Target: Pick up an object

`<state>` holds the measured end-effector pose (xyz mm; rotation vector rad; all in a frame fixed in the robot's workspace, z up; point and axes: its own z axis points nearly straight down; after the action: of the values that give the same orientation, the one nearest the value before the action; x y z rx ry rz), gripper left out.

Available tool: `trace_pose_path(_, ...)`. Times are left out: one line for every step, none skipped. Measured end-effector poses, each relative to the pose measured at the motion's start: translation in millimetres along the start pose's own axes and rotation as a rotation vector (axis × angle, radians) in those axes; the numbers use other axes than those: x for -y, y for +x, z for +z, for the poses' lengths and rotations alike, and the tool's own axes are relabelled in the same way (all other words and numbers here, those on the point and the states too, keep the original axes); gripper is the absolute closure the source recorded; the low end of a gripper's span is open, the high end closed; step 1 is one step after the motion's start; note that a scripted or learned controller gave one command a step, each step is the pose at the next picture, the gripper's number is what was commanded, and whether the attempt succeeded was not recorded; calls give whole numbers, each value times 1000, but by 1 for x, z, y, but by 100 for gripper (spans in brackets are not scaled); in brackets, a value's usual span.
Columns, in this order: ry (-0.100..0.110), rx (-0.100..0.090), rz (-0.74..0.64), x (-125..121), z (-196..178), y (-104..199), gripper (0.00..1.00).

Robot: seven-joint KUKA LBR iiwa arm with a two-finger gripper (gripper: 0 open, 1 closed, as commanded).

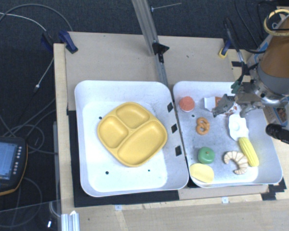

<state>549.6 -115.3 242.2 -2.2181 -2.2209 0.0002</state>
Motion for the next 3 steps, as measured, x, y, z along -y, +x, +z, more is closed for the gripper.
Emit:
trace_pose_path(-1, 0, 1, 0, 0, 0, 0)
trace_pose_path(5, 0, 2, 1, 45, -6, 0)
trace_pose_path(5, -1, 1, 7, 88, -5, 0)
